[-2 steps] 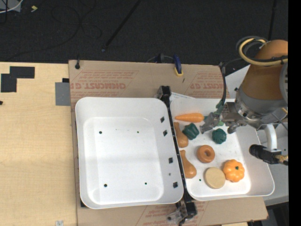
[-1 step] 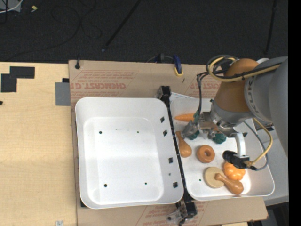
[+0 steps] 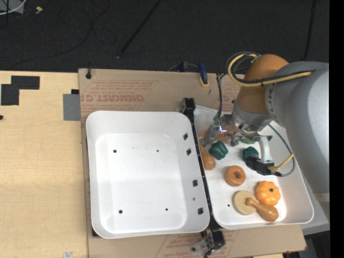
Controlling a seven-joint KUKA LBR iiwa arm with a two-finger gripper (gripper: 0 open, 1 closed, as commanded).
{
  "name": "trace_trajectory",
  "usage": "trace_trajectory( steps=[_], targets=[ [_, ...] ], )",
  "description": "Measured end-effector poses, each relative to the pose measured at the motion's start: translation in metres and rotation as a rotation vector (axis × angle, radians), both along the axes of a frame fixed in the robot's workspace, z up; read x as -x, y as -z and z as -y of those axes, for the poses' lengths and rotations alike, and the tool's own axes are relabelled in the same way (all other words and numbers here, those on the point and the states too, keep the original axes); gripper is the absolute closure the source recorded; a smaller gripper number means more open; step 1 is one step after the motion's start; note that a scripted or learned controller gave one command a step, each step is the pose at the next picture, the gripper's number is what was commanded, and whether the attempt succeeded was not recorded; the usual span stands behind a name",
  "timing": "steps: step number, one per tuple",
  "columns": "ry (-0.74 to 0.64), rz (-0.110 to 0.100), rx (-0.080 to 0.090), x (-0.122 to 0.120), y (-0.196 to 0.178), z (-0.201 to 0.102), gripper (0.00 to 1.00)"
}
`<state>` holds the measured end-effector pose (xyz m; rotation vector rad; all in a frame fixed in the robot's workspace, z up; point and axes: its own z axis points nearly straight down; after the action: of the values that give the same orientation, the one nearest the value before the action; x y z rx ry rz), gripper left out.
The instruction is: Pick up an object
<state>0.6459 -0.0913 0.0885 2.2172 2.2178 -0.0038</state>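
The right bin (image 3: 301, 214) holds several small toys. My gripper (image 3: 221, 135) hangs low over its far left part, under the orange wrist band (image 3: 263, 69). Just below the gripper lies a dark green toy (image 3: 219, 151), close to it or touching it; I cannot tell which. An orange piece (image 3: 207, 162) sits by the bin's left wall. Nearby lie a brown ring (image 3: 235, 175), a second green toy (image 3: 250, 153), an orange pumpkin (image 3: 267, 192) and a tan mushroom-shaped toy (image 3: 245, 202).
The left bin (image 3: 140, 171) stands beside the right one, and a black divider strip (image 3: 194, 160) runs between them. The grey arm (image 3: 306, 122) covers the right bin's far right side. Cables (image 3: 269, 168) trail over that bin.
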Motion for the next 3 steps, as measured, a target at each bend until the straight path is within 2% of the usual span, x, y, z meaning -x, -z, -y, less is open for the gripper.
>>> trace_trajectory(
  steps=[1,3],
  targets=[
    [0.005,-0.004,-0.004,0.002,-0.010,0.000,1.00],
    [0.008,-0.007,-0.005,0.003,-0.030,0.003,1.00]
  ],
)
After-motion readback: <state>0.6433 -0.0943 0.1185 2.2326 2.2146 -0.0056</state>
